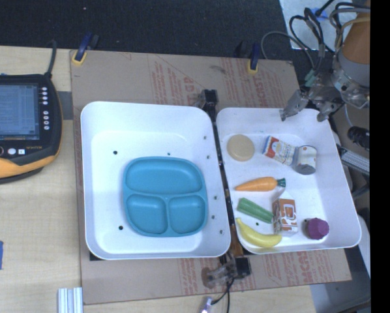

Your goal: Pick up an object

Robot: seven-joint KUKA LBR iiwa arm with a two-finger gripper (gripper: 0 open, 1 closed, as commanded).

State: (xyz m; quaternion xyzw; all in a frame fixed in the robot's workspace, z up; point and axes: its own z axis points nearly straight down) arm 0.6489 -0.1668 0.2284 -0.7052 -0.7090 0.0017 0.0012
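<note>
- Gripper (304,110) hangs over the far edge of the right bin (346,194), fingers spread, nothing between them. Judged: poised before a descent; no grasp made yet.
- All candidate objects lie in the right bin. Far row: tan round disc (240,147) at left, small carton (278,150) beside it, grey cylinder (305,160) at right, touching or nearly touching the carton.
- Middle: carrot (256,184), lying crosswise.
- Near row: green piece (254,209), brown packet (285,216), purple fruit (316,228), banana (257,236) along the near wall.
- Left bin (97,175) holds a blue divided tray (164,196), flat in the middle; probably the drop zone.
- Nearest to the gripper: the carton and cylinder. Crowding there could spoil a pinch.
- Teach pendant (17,128) rests on the bench at far left, well apart from the bins.
</note>
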